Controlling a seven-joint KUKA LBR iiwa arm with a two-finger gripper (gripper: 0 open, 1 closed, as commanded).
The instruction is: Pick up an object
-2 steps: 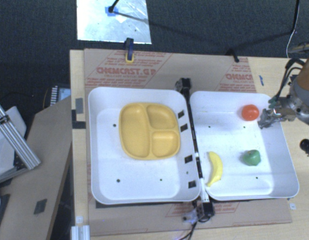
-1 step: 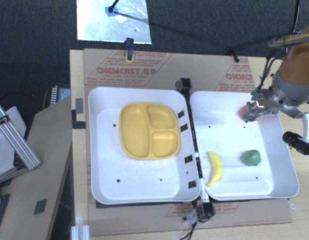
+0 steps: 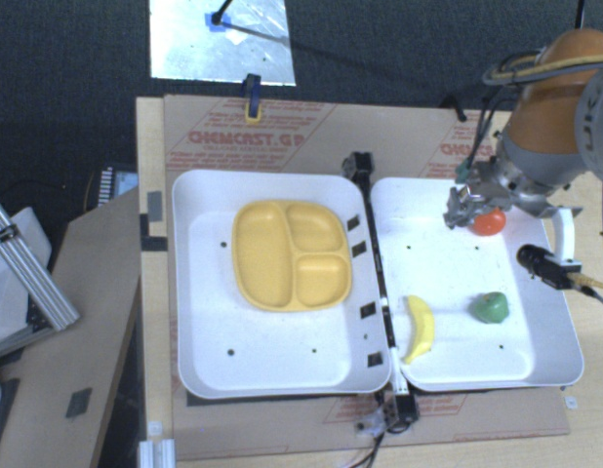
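Note:
In the right bin [image 3: 448,359] lie a red-orange tomato-like fruit [image 3: 490,223] near the back, a green pepper-like toy [image 3: 491,307] toward the front right, and a yellow banana [image 3: 420,328] near the front left wall. My gripper [image 3: 462,207] hangs over the back of the right bin, just left of the red fruit and touching or almost touching it. Nothing shows between its tips.
The left bin [image 3: 209,359] holds a yellow divided plate [image 3: 289,254] in its middle. A black divider strip [image 3: 371,252] runs between the two bins. Cardboard [image 3: 282,130] lies under both bins.

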